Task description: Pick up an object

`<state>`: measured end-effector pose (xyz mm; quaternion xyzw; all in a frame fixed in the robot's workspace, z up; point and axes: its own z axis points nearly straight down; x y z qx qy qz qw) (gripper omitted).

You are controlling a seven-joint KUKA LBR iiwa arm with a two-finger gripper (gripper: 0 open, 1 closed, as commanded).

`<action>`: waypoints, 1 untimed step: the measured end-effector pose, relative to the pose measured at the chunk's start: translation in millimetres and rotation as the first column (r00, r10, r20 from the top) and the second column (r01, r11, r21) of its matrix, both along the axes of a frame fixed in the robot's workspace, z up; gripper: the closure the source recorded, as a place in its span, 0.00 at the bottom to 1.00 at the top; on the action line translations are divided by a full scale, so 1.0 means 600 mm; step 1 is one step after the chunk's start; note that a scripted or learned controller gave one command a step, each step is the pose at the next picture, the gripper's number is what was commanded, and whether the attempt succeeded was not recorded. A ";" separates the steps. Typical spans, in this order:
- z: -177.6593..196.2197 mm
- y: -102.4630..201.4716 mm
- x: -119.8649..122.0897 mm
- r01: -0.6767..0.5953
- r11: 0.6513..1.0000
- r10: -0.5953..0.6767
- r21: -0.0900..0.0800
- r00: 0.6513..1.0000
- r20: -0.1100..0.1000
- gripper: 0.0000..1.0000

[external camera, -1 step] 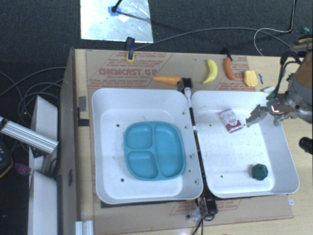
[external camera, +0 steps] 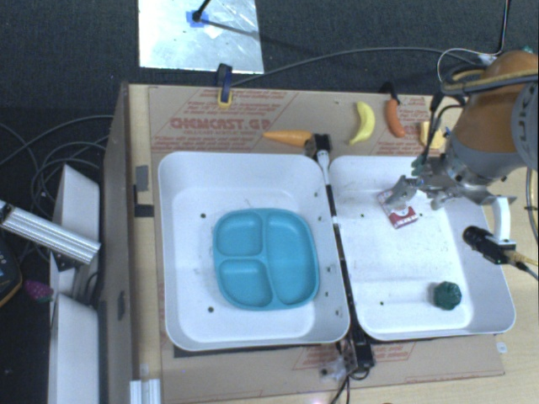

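Note:
In the right bin a small red and white object lies in the upper middle. My gripper hangs directly over its upper left edge, low to the bin floor, and I cannot make out whether it touches the object. A dark green lumpy object rests near the bin's lower right corner, well clear of the gripper. The grey arm with its orange band reaches in from the right.
The left bin holds a blue divided plate. On the cardboard behind the bins lie a carrot, a yellow banana and an orange-red piece. A black part on the arm juts over the right bin's right side.

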<state>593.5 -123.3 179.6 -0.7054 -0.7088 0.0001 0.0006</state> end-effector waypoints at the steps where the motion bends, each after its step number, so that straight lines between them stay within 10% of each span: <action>1: -0.160 -0.028 0.045 0.003 1.000 -0.003 -0.001 1.000 0.002 0.00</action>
